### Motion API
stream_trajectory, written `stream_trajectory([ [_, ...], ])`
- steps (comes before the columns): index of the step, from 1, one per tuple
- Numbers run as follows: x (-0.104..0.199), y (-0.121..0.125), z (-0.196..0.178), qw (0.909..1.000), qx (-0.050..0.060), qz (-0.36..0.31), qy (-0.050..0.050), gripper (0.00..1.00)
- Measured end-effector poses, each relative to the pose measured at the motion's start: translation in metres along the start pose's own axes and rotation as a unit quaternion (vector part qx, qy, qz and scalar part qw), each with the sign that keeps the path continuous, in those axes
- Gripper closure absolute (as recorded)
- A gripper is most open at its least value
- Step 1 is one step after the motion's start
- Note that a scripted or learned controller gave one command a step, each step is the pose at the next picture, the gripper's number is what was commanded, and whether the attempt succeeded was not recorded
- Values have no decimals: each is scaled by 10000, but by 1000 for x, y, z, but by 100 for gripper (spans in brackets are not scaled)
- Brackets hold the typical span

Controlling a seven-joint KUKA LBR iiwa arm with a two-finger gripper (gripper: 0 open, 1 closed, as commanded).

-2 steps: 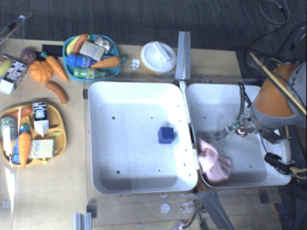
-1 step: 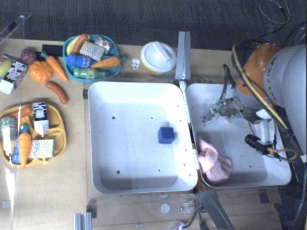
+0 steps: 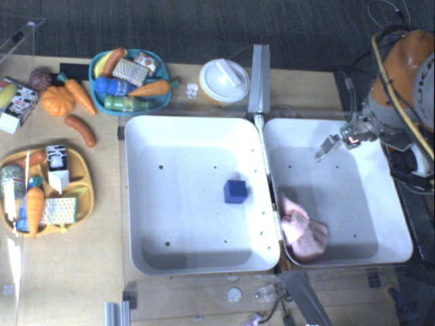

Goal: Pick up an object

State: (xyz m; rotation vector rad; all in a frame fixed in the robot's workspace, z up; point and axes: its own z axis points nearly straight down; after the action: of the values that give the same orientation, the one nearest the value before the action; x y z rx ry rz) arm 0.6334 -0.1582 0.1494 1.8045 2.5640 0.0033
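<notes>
Above the right bin point(image 3: 380, 182), the claw point(image 3: 331, 145) hangs with nothing in it, its state unclear.

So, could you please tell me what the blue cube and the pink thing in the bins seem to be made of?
The blue cube looks like matte foam or plastic: sharp edges, even colour, no shine. The pink thing looks like soft cloth: rumpled and folded, slumped against the right bin's wall.

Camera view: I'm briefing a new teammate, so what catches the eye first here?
A blue cube sits alone mid left bin. A pink cloth lies crumpled in the right bin, against its left wall. The gripper hangs over that bin's upper part.
</notes>
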Motion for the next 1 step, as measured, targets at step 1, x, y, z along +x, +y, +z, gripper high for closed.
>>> stream_trajectory([
  [1,7,-39,-47,9999,3,132,6,0],
])
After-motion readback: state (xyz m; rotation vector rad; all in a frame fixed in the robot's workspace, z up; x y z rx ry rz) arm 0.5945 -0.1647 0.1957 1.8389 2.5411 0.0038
